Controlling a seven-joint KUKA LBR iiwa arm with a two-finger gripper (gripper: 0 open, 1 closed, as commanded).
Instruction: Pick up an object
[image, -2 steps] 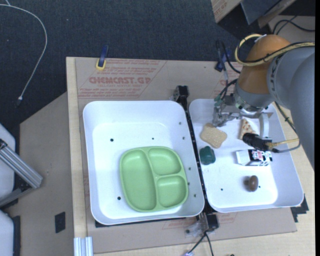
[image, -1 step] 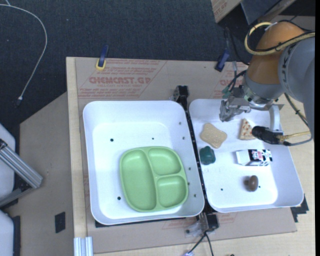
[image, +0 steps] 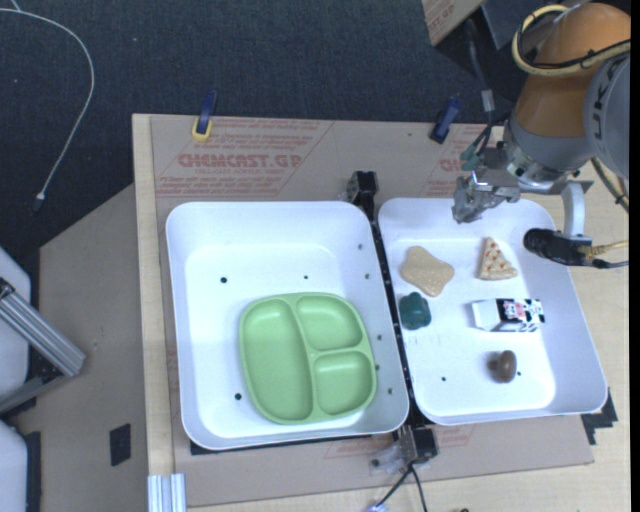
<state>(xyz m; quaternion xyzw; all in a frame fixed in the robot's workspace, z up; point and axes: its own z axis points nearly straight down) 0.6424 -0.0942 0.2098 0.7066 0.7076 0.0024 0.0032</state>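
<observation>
Five small things in the right bin (image: 570, 385), right half of the frame: a tan biscuit (image: 427, 271) near the bin's left wall, upper middle; a triangular cracker (image: 495, 259) to its right; a dark green lump (image: 415, 312) just below the biscuit, beside the left wall; a small black-and-white carton (image: 508, 314) lying on its side at centre right, long axis running left to right; a brown nut (image: 502, 366) below the carton. All apart from one another, none touching.

Gripper (image: 470, 207) at the bin's top edge, upper right of the frame, pointing down, holding nothing; whether its jaws stand wide or narrow, cannot tell at this size. Grey arm (image: 575, 75) with orange band reaching in from the top right corner.

Nearest candidates: cracker just below and right of the gripper, biscuit below and slightly left. Carton, lump and nut farther down the frame. Likely a short drop toward the frame's lower edge for either of the two near pieces.

Left bin (image: 190, 260), centre left of the frame, holding a green three-part tray (image: 300, 355) in its lower half. Cardboard sheet (image: 250, 150) under both bins.
</observation>
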